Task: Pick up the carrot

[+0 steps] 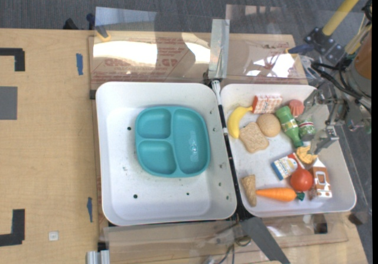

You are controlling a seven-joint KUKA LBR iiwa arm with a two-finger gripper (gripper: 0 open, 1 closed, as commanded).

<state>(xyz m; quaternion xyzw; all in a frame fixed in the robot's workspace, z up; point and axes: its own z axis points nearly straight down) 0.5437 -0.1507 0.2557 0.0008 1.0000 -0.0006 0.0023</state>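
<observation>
The carrot (276,194) is orange with a small green tip and lies flat near the front edge of the right bin (345,195), pointing left. A red tomato (301,179) touches its right end. My gripper (313,129) hangs at the bin's right side, well behind the carrot. Its fingers (306,105) are spread open over the end of a green bottle (289,124), and nothing is held between them.
The right bin also holds a banana (235,121), a bread slice (254,137), a bun (269,125), a red-and-white packet (267,103), small cartons (284,166) and a wedge (249,189) left of the carrot. A teal divided plate (173,140) sits in the left bin (112,150).
</observation>
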